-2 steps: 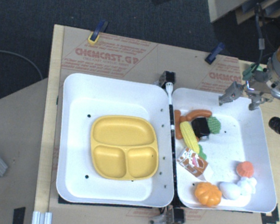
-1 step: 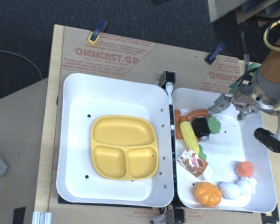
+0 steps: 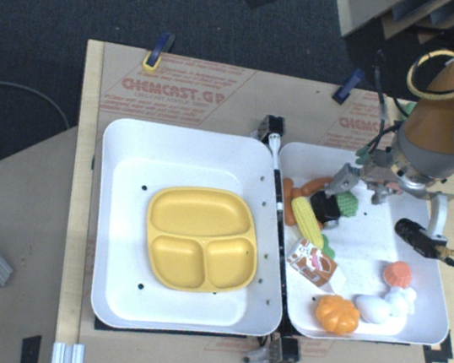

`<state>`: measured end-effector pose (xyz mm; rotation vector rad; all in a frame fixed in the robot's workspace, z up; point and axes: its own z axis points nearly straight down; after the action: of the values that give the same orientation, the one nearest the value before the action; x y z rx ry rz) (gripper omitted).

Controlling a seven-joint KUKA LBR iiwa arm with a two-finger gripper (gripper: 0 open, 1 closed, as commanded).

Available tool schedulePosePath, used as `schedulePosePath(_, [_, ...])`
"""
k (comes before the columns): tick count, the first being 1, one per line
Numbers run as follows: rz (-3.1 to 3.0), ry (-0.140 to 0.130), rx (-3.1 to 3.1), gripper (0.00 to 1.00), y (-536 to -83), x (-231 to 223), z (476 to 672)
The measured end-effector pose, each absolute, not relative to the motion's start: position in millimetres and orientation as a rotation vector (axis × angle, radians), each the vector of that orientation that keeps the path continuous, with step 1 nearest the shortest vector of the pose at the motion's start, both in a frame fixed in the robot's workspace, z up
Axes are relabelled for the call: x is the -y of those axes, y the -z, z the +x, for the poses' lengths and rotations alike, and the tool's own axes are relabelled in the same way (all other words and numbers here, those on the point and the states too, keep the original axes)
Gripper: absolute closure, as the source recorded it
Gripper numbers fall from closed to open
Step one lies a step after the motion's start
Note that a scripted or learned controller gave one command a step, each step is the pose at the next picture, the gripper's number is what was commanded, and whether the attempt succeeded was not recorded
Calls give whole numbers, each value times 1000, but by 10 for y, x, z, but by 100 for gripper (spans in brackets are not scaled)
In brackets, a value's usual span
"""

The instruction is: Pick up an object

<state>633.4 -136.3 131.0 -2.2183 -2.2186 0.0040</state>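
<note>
**A:** Where's the pincer (image 3: 355,181), and is it holding anything?

**B:** It hangs over the right bin (image 3: 431,296), toward that bin's eleven o'clock corner. I can't tell how it is set, and nothing can be seen clamped in it. Just below it, toward seven o'clock, lie a black piece (image 3: 323,209) and a green knobbly piece (image 3: 347,204), touching each other.

**A:** So which thing would you go for?

**B:** My guess is one of those two, being closest. The crowding is the trouble: the yellow corn cob (image 3: 307,221) lies tight against the black piece, with an orange piece (image 3: 304,190) behind. I'd come straight down and close across the narrow side, so the neighbours don't get shoved.

**A:** And the rest of the bin?

**B:** At five o'clock from the pincer, a round orange pumpkin-like toy (image 3: 337,314), ribbed and glossy, beside a smooth white toy (image 3: 384,308) and a small coral ball (image 3: 398,274). A flat printed packet (image 3: 312,263) lies near the cob; it looks thin and hard to pinch. The rounded ones may roll.

**A:** The left bin?

**B:** The left bin (image 3: 117,202) holds a yellow divided tray (image 3: 200,239), smooth plastic with three compartments.
</note>
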Motion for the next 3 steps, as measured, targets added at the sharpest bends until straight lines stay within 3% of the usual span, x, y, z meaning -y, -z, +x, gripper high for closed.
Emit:
schedulePosePath(1, [-2227, 14, 2232, 0, -1049, 1365, 6388])
schedulePosePath(2, [-2230, 25, 2233, 100, -1163, 1350, 6411])
schedulePosePath(3, [-2224, 4, 2226, 100, -1602, 1355, 6389])
